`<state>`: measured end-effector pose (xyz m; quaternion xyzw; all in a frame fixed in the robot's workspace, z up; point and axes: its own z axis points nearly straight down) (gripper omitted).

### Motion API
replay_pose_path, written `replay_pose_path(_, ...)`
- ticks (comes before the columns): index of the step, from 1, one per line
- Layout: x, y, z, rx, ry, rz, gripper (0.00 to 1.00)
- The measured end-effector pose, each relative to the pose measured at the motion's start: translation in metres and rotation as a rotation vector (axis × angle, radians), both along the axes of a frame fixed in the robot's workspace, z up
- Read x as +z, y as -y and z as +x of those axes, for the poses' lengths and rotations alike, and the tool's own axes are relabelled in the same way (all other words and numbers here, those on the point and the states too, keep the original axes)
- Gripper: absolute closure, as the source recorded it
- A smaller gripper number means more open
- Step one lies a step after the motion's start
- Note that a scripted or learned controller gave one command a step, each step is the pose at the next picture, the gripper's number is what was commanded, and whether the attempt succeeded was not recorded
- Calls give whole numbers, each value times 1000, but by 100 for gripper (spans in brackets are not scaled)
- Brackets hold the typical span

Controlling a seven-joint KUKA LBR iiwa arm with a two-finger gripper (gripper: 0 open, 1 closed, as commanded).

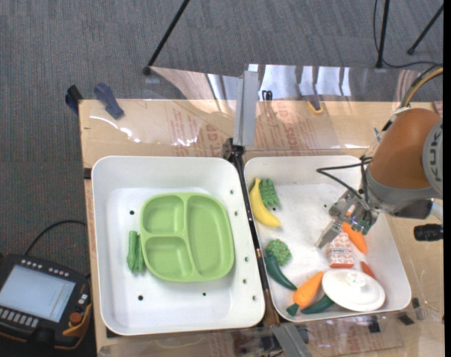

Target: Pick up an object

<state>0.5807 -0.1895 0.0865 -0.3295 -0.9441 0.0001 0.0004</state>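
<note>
My gripper (pixel 343 229) hangs low over the right bin (pixel 315 181), reaching in from the right, and its fingers stand open. A small orange carrot piece (pixel 355 239) lies just beside the right finger, and I cannot tell whether it touches it. Right under the gripper stands a small red-and-white carton (pixel 340 256). In front of that lies a white round lid (pixel 353 289). Nothing is held between the fingers.
The right bin also holds a banana (pixel 262 204), a green ridged piece (pixel 269 193), broccoli (pixel 278 251), a dark green pepper (pixel 279 274) and an orange carrot (pixel 309 289). In the left bin (pixel 114 177) sit a green divided plate (pixel 187 236) and a green pod (pixel 134 251).
</note>
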Motion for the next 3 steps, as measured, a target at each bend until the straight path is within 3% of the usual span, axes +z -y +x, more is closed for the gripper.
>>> replay_pose_path(1,0,-6,-55,26,1,1,0)
replay_pose_path(2,0,-28,-48,1,0,2,0)
replay_pose_path(3,10,-28,-45,3,5,2,100)
